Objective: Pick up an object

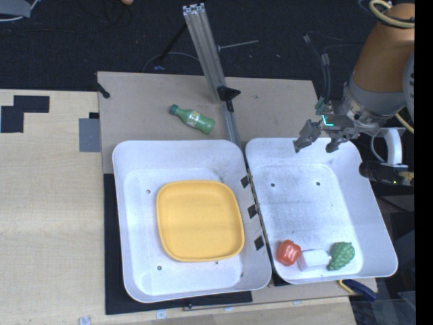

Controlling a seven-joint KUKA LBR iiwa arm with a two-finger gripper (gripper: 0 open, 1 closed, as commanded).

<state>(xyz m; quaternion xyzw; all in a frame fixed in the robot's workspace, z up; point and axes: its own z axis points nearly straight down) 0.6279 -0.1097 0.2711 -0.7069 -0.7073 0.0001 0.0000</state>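
**rigwatcher:** I'm driving this one remotely. The end effector hangs over the far rim of the right bin, fingers spread, nothing between them. The pickable stuff is bunched in that bin's near corner: a red pepper, a white block and a green broccoli. Block touches the broccoli, pepper sits just beside the block. All well apart from where I'm hovering.

**benchmonkey:** Which one would you go for?

**rigwatcher:** Pepper, I think. They look like toy food, so my guess is light, stiff plastic, a bit slick. The pepper has open floor on its left, so one finger fits there and I'd pinch across its widest part. The broccoli is bumpy and should grip fine, but it's tucked near the bin wall. The block is wedged between neighbours.

**benchmonkey:** And the left bin?

**rigwatcher:** Just a yellow plate, flat and wide, bad for a pinch. There's also a green bottle out on the desk, round, so probably rolls.
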